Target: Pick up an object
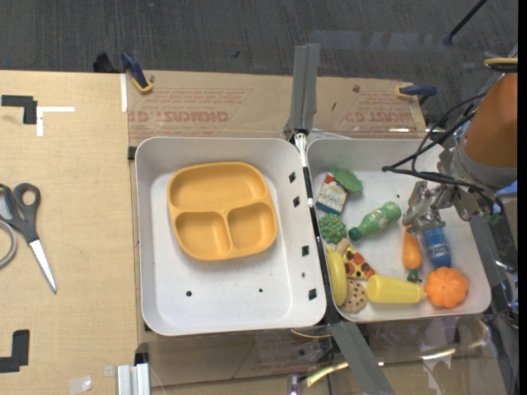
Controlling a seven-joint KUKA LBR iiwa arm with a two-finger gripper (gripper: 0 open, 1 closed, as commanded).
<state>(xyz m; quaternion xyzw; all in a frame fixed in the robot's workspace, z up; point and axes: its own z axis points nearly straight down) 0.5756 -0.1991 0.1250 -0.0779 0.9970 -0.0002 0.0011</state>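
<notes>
toys (pixel 387 253) are heaped in the right bin (pixel 375 161); a yellow plate (pixel 222 211) is seen in the left bin (pixel 156 245). the pincer (pixel 422 208) is poised above a carrot (pixel 411 250), its state cannot be told.

matt orange plastic tray (pixel 222 208), smooth white plastic bins (pixel 214 311), brown cardboard (pixel 206 109), metal-bladed scissors (pixel 31 233), pale wood bench (pixel 66 303)

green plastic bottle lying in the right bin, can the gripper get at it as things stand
Probably yes. The green plastic bottle lies on bare bin floor with nothing on top of it, and the gripper hovers just to its right. The blue bottle and small orange carrot sit clear of it.
</notes>
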